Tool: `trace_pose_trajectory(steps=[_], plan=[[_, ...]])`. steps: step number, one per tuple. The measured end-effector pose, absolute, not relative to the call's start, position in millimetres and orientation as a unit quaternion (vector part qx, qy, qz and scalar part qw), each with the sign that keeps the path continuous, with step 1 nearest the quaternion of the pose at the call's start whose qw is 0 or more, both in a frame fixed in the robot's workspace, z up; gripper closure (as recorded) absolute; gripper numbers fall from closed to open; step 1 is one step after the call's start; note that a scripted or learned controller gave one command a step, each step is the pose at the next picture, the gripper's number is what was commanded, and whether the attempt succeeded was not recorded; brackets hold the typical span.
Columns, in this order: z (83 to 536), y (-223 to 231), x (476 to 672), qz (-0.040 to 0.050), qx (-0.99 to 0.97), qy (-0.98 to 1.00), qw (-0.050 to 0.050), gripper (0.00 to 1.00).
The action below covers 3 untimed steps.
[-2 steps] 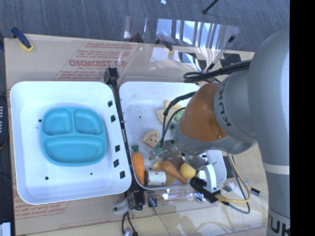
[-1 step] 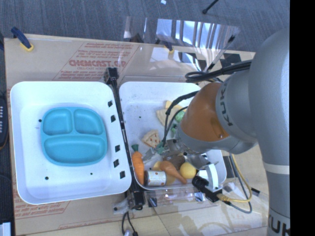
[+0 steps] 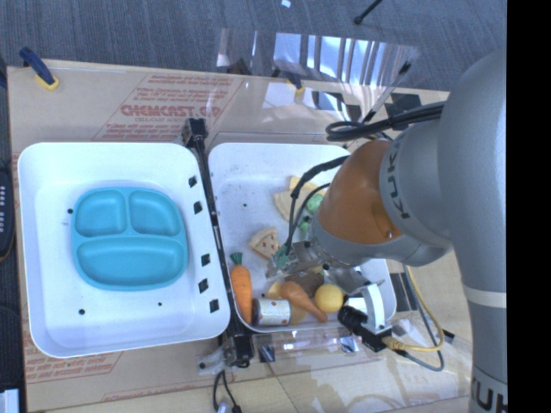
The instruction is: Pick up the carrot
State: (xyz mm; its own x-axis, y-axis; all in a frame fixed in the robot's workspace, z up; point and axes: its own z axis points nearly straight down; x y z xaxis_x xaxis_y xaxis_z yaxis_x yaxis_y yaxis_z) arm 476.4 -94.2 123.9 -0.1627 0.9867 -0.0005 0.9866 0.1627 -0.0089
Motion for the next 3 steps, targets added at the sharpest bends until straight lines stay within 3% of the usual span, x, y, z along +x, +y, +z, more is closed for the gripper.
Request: trace_pose_trajectory(steps=[1,2,3], plan=[[91,-114,475.4,0.0012,-0.549,-0.836,0.006,1.0],[192,-31,480.9,0.0006,-0.672,-0.74,0.003,1.0],[191,-32,480.4,0.0016,-0.673,-0.739,0.003,0.0]])
